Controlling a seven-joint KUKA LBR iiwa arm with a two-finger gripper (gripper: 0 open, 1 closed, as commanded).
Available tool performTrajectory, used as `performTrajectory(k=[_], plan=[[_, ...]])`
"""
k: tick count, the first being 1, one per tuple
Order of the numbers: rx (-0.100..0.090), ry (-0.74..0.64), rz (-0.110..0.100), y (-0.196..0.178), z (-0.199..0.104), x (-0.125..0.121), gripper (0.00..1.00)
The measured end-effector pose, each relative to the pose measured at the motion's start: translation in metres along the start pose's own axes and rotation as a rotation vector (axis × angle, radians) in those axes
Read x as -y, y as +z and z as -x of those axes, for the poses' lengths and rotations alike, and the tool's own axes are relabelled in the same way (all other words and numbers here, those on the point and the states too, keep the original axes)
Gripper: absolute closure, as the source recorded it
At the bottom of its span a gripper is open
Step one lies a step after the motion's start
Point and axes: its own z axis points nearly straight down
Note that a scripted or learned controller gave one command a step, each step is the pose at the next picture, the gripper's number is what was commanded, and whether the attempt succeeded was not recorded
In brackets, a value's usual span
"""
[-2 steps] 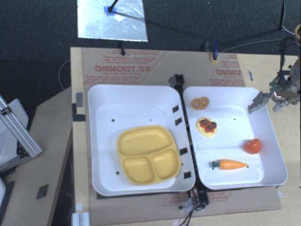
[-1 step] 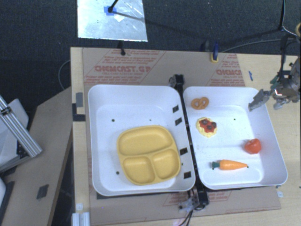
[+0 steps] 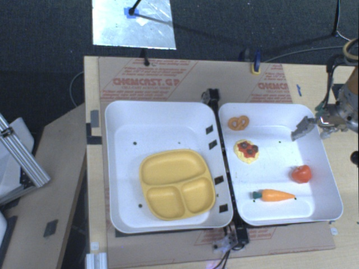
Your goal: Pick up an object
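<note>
The right bin (image 3: 331,198) holds several toy foods. A brown pretzel (image 3: 238,122) lies at its back left, with a small yellow pizza with red topping (image 3: 247,151) just in front of it. A red tomato (image 3: 301,174) sits near the right wall, and an orange carrot (image 3: 273,195) lies along the front. My gripper (image 3: 303,129) hangs over the bin's back right part, above and behind the tomato and well right of the pretzel. It holds nothing that I can see.
The left bin (image 3: 120,150) holds a yellow divided plate (image 3: 177,184). A black divider strip (image 3: 220,150) runs between the bins. Cables cross the dark floor behind the bench, and a shiny sheet (image 3: 133,17) lies there.
</note>
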Motion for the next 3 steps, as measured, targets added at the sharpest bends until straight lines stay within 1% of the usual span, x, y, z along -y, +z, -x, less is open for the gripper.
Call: performTrajectory(k=[1, 2, 3], plan=[[-0.001, 0.000, -0.001, 0.062, 0.003, -0.001, 0.00], [-0.001, -0.004, 0.000, 0.114, -0.001, -0.008, 0.00], [0.001, -0.004, 0.005, 0.101, 0.000, -0.009, 1.00]])
